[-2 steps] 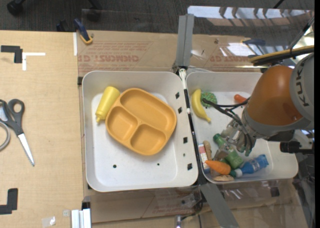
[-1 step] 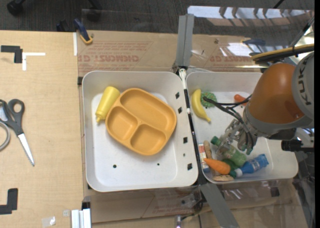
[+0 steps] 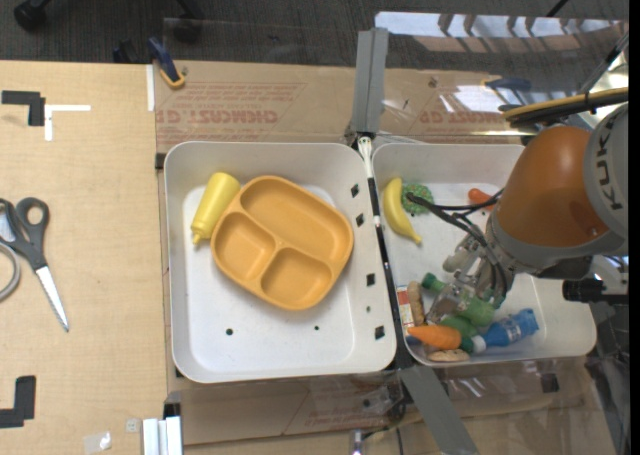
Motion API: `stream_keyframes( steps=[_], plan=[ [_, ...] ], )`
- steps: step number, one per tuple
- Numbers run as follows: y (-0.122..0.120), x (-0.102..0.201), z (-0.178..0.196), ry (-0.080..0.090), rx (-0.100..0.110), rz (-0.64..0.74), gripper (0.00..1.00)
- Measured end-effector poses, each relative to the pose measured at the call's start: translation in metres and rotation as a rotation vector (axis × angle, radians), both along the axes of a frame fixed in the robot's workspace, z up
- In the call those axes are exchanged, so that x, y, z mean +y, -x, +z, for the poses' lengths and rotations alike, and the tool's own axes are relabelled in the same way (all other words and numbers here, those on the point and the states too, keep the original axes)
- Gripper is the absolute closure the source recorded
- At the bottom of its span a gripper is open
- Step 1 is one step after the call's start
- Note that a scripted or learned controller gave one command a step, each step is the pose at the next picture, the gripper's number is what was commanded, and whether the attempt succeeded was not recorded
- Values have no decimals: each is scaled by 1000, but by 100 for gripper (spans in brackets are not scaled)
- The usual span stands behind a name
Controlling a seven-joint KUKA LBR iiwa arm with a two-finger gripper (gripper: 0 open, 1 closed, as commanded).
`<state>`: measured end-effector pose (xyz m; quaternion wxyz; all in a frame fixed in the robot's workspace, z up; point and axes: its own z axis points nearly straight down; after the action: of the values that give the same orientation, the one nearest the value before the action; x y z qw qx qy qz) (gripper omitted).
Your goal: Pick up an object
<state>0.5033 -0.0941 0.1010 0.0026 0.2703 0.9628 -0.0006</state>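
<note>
Low in the right white bin (image 3: 560,343), the gripper (image 3: 470,288) touches a green plastic bottle (image 3: 470,305) lying left-right; whether it is clenched cannot be told.

Right bin: yellow plastic banana (image 3: 400,211) at 10 o'clock, lying lengthwise. Orange plastic carrot (image 3: 437,337), green bottle (image 3: 470,309) and blue bottle (image 3: 507,330) piled together at 6 o'clock.

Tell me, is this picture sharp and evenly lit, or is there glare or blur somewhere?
In the camera view, the yellow divided plate and scissors look crisp; bright window-like glare streaks a clear panel behind the right bin; the left bin is evenly lit with soft shadows; the gripper sits amid cluttered toys that are hard to separate.
</note>
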Motion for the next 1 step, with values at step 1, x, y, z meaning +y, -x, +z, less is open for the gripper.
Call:
stream_keyframes(
  steps=[1],
  plan=[
    [-1,0,9,0,-2,1,100]
  ],
)
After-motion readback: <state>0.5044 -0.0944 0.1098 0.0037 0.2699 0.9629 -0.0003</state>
